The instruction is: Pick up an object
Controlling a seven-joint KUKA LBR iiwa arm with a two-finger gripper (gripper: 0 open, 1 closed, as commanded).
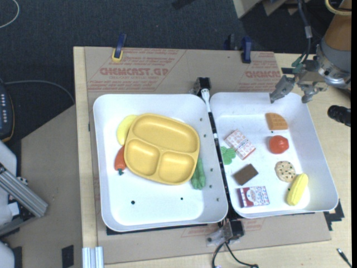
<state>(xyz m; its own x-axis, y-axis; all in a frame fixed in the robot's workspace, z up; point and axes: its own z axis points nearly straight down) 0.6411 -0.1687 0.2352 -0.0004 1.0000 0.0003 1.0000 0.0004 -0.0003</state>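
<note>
Gripper (292, 92) fingers stand spread apart with nothing between them, and you can see it above the right bin's (326, 166) far edge. Below it in that bin you have a toast slice (276, 121), a tomato (279, 144), a cookie (285, 171) and a lemon (297, 188). Your left bin (106, 166) carries a yellow divided tray (160, 148).

Right bin contents. Tan toast slice (276, 121), flat, at 1 o'clock. Red tomato (279, 144), round, just below the toast, at 3 o'clock. Pink-and-white carton (240, 144), lying tilted, at 10 o'clock. Green leafy piece (227, 154), at 9 o'clock against the left wall. Brown square (245, 174), flat and rotated, near centre. Chocolate-chip cookie (285, 171), flat, at 4 o'clock. Yellow banana-like piece (297, 188), tilted, at 5 o'clock, just beside the cookie. Red-and-white packet (252, 196), flat, at 6 o'clock.
</note>
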